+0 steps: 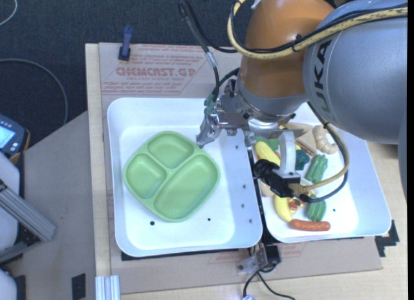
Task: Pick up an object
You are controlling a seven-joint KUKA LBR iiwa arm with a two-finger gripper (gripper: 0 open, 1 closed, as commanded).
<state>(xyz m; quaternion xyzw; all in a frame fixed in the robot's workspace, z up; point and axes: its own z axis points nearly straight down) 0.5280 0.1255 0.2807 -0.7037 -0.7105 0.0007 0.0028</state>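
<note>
Closest to the camera: big arm [362, 66], grey with an orange part, reaching in from the right and covering some of the right bin [369, 189]. Lower down, gripper [206, 132], hanging over the left bin [223, 221], just beside the top right edge of the green plate [171, 176]. Can't tell if spread or pressed together. Nothing seen pinched in it.

Plenty to pick from. Green plate lying flat in the middle of the left bin, with three dips in it. Toy food crowded in the right bin: yellow banana [283, 207], green pickle [317, 166], red sausage [310, 225], all close together, some touching.

Looks like no pick yet. Probably aiming at the plate, being so near it.

Could go wrong in a few ways. Might come down in the bare gap between plate and bin wall and close on nothing. Might land on the rim and just push the plate along or tip it up, since wide, flat and smooth. Might pinch only a thin bit of rim and let it slip out on the way up, with most of the plate hanging to one side. If going for the toy food instead, might squeeze two at once or knock one away, being so crowded. Hard to check too, with the arm hiding part of that pile.
</note>
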